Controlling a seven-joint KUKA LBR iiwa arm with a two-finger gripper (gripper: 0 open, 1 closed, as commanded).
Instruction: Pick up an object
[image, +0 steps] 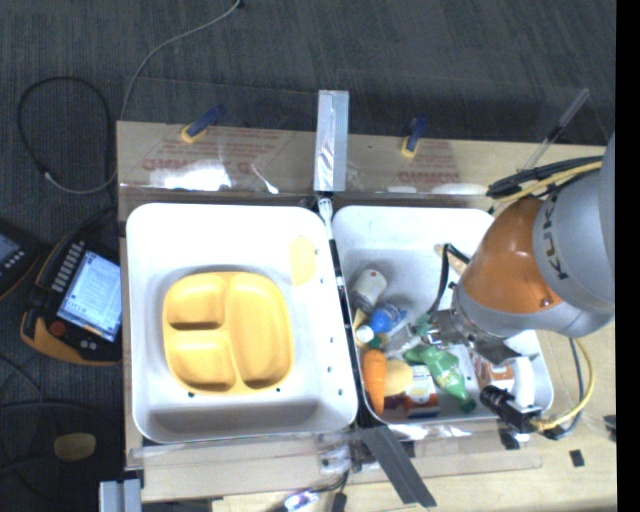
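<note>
The arm comes in from the right, and its orange band (505, 275) hangs over the right bin (400, 228). My gripper (437, 335) is low in that bin, among the clutter, right above a green packet (448, 368). A blue and white bottle (386, 322) lies just to its left. Along the bin's front lie an orange carrot-like piece (373, 378), a pale yellow item (398, 375) and a dark red bottle (410, 405). A white cup (370, 285) lies further back. The wrist hides what is directly under the gripper.
The left bin (180, 225) holds a yellow divided plate (228, 330) and a small pale yellow piece (302, 258) near the shared wall (335, 290). A white and red item (500, 375) lies at the right bin's front right. Cables (545, 175) trail off behind the arm.
</note>
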